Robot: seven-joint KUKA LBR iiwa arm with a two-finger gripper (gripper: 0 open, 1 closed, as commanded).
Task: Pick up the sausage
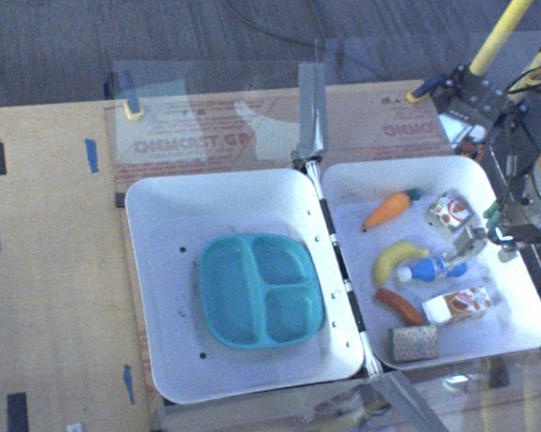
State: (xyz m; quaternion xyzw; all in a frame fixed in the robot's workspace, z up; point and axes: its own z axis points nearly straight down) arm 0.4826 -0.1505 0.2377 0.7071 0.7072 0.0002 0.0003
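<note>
Nearest, below-left of the pincer [463, 243], a speckled block [414, 343]; sausage [400, 306] beside it lies untouched; pincer's state I cannot tell; the pick remains undone.

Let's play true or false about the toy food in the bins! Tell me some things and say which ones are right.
1. The sausage lies in the right bin. True.
2. The teal plate sits in the right bin. False: it is in the left bin.
3. The carrot lies on the teal plate. False: it lies in the right bin, near its far edge.
4. The banana lies between the carrot and the sausage. True.
5. The gripper has the sausage between its fingers. False: the sausage lies on the bin floor, apart from the gripper.
</note>
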